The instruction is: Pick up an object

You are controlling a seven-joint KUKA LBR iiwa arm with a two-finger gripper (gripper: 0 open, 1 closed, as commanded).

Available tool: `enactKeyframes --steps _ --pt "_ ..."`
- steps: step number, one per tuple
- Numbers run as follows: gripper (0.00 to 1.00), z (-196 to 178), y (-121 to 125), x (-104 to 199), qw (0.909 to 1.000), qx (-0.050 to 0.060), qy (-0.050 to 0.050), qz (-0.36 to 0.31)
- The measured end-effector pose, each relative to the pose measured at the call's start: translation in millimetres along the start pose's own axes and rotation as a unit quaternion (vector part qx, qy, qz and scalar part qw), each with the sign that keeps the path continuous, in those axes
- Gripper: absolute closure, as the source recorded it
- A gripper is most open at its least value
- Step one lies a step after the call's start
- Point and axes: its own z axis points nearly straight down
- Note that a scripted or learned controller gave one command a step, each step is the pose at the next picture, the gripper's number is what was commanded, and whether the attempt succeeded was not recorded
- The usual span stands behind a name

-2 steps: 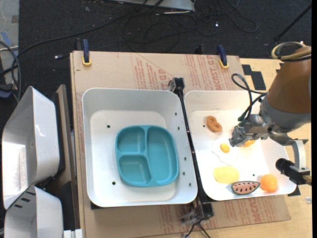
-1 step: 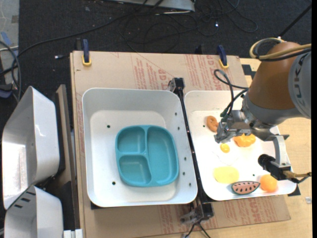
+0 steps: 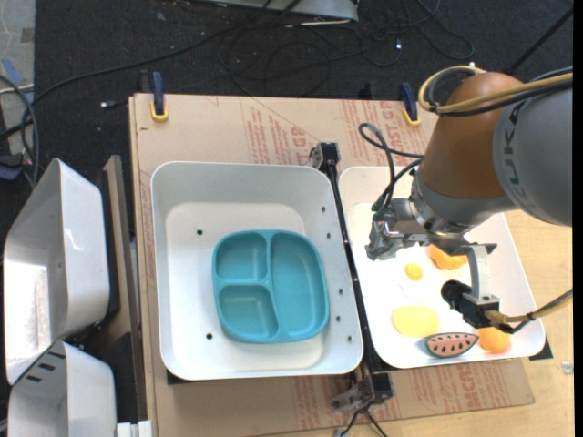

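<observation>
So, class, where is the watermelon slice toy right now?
The watermelon slice toy lies in the right bin, at its near edge, between the yellow piece and an orange piece.

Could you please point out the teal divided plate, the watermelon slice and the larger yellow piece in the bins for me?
teal divided plate (image 3: 271,286): camera view, on the ridge between its compartments.
watermelon slice (image 3: 450,343): camera view, on its red flesh.
larger yellow piece (image 3: 414,320): camera view, on its middle.
</observation>
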Motion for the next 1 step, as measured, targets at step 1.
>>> enactKeyframes --steps 1 --pt "1.0 -2.5 6.3 50.8 1.0 -0.001 0.0 0.0"
